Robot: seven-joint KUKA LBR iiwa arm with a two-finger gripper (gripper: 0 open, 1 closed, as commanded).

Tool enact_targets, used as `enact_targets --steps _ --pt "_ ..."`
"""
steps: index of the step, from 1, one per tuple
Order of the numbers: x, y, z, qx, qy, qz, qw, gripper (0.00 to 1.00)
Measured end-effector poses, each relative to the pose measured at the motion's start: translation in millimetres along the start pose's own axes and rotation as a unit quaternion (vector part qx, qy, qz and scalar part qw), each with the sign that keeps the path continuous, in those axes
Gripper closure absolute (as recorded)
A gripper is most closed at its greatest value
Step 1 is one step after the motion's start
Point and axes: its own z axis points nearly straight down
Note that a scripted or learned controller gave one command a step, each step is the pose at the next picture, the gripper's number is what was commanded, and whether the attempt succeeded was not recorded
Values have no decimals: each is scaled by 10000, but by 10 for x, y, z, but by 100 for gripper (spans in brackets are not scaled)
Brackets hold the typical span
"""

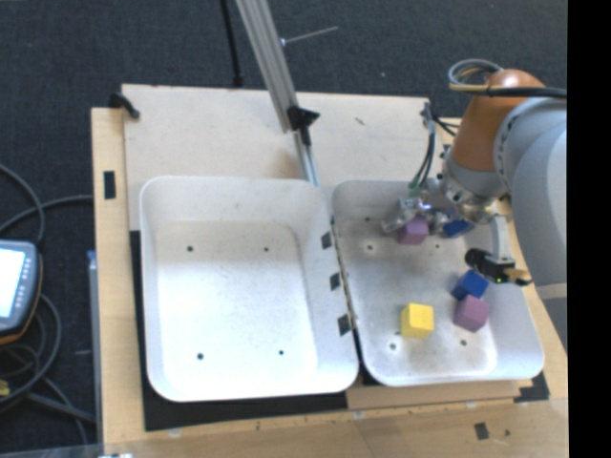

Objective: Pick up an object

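Fingers (417,219) at purple block (413,232), right bin (516,356)

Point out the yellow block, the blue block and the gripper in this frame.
yellow block (417,320), camera view, on its top face.
blue block (471,283), camera view, on its top face.
gripper (413,219), camera view, between its fingertips, above the pink block (413,232).

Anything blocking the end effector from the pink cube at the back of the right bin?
Nothing visible. The end effector is right over the small pink cube at the back of the white right bin. The yellow cube, blue cube and purple cube lie apart, nearer the front.
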Motion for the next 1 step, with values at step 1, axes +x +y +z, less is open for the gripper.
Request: enact_targets --steps 1 --pt "-21 -9 -98 15 -22 -35 10000 100"
